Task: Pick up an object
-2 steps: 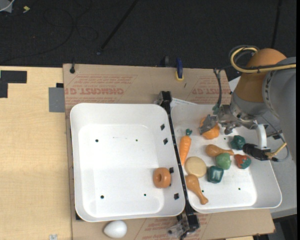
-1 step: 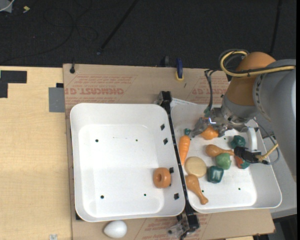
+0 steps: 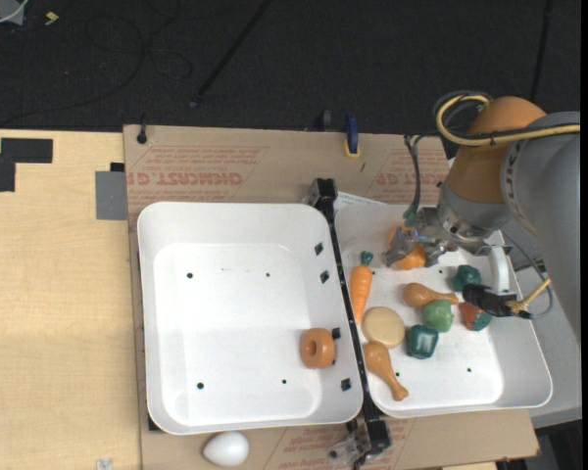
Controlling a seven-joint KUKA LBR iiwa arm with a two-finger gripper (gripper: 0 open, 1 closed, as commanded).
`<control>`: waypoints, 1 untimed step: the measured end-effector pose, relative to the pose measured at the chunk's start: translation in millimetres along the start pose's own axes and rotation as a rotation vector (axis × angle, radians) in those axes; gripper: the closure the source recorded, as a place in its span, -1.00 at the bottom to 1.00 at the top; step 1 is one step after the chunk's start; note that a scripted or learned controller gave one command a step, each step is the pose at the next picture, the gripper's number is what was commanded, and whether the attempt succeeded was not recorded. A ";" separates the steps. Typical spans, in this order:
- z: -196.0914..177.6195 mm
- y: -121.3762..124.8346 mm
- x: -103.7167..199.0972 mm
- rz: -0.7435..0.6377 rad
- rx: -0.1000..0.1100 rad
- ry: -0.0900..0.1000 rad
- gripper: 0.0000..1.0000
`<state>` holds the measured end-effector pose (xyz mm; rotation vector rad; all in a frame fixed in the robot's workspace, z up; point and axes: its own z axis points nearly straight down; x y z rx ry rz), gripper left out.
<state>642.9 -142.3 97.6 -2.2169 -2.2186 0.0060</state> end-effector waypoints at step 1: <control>-95.5 -2.4 100.3 -0.008 -0.011 0.002 1.00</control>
